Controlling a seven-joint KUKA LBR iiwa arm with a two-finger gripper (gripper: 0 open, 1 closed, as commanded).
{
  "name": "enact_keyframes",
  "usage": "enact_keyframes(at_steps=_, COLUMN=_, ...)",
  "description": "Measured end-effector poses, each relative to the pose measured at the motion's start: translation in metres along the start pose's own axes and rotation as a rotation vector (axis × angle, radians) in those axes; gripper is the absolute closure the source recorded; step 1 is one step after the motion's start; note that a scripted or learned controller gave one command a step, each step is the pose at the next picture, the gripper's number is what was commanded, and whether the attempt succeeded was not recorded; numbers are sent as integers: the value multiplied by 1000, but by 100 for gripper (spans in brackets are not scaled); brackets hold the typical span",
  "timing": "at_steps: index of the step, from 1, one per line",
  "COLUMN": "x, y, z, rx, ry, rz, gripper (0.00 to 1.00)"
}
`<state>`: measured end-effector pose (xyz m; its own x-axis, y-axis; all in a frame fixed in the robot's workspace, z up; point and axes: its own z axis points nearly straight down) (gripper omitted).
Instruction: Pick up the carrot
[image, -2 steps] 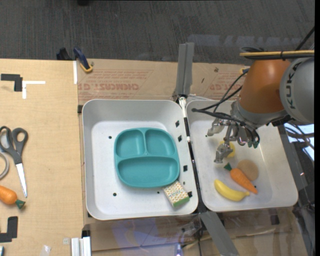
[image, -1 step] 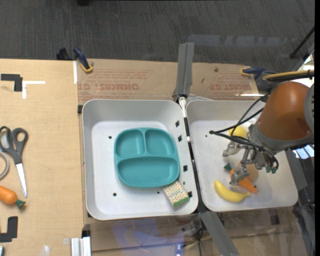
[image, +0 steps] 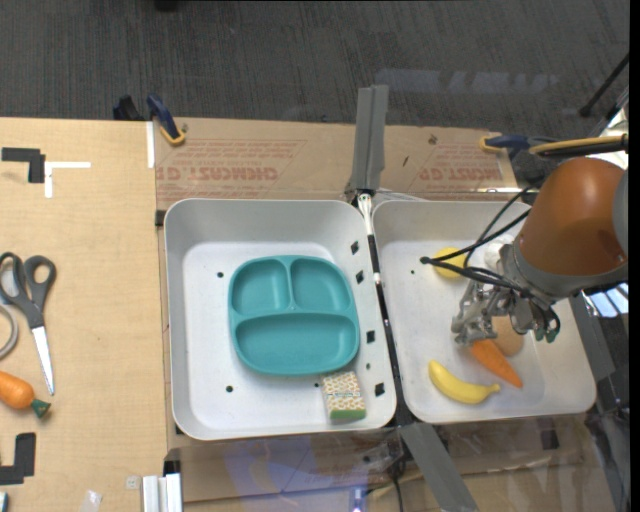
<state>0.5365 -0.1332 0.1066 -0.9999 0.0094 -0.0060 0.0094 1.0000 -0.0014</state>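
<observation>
Your metal 2-finger gripper (image: 478, 330) hovers beside orange tapered carrot (image: 497, 362); finger spread: cannot tell; yellow curved banana (image: 461, 384) near, risking wrong grab

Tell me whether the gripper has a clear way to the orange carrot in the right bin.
Probably yes. The gripper hangs right over the orange carrot in the right white bin. The yellow banana lies close beside the carrot and might crowd the grasp.

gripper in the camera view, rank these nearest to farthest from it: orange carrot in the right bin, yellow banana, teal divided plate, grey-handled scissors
From the gripper:
1. Orange carrot, right bin, just below the gripper.
2. Yellow banana, right bin, near its front edge.
3. Teal divided plate, middle of the left bin.
4. Grey-handled scissors, on the wooden bench, far left.
</observation>
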Motion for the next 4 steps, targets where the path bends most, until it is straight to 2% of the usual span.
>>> enact_keyframes(at_steps=1, x=52, y=-42, z=14, rx=-1, ry=4, rz=227, gripper=100)
enact_keyframes(at_steps=2, x=52, y=-41, z=14, rx=-1, ry=4, rz=227, gripper=0)
enact_keyframes(at_steps=3, x=50, y=-41, z=5, rx=-1, ry=1, rz=225, gripper=100)
enact_keyframes(at_steps=4, x=50, y=-41, z=5, rx=-1, ry=1, rz=225, gripper=0)
